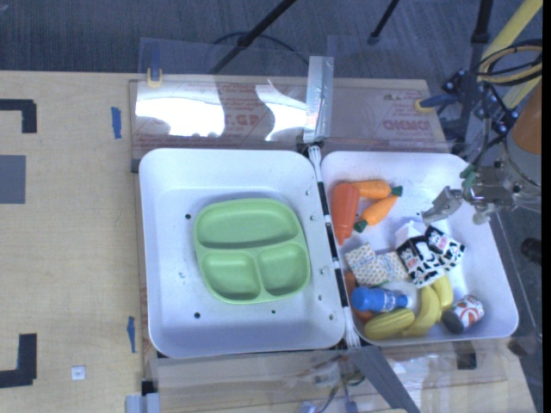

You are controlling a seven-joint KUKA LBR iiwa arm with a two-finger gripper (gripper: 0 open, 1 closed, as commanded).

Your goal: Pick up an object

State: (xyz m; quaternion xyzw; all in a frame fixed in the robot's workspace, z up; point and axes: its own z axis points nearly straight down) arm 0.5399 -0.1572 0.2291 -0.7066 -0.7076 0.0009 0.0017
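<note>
Camera view: the nearest candidate for pickup is the black-and-white patterned toy [430, 255], lying in the right bin [504, 304] toward its middle, tilted, with its long axis running roughly from lower left to upper right. It sits below and slightly left of my gripper [461, 200] in this view — near, not touching. My gripper hovers over the bin's upper right area, holding nothing that I can see; whether it stands wide or narrow I cannot tell. Outward from the toy: a checked cloth piece [372, 265] just beside it on the left, bananas [417, 312] below, a blue bottle [379, 300] near those, and carrots [372, 198] further up-left. The left bin [164, 231] holds a green divided tray [251, 249] — well apart. My judgement: the coming move is a short descent down-left.
</note>
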